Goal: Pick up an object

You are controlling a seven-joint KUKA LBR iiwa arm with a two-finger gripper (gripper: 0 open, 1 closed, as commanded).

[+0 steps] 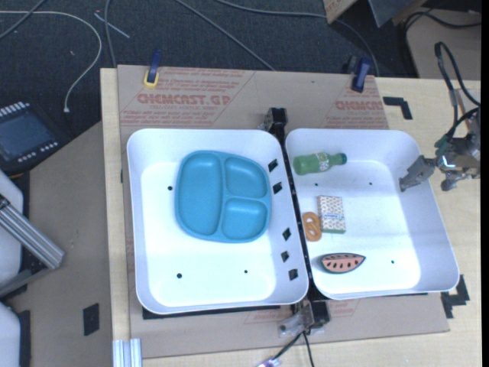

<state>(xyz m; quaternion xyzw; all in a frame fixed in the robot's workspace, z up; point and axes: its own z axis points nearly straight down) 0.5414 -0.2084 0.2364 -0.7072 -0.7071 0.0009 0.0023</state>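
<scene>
The right bin (pixel 428 270) holds a green bottle (pixel 318 162) lying on its side at the back left. In front of it are a small patterned packet (pixel 331 212), a pretzel (pixel 311 225) and a watermelon slice (pixel 341 262). My gripper (pixel 429 176) hangs over the right bin's far right rim, well to the right of all these objects. Its two fingers stand apart, open, with nothing between them.
The left bin (pixel 153 274) holds a blue divided plate (pixel 223 196). A black divider with clips (pixel 284 205) runs between the bins. Cables (pixel 455 75) hang near the gripper at the right edge, and clamps (pixel 359 73) sit on the cardboard behind the bins.
</scene>
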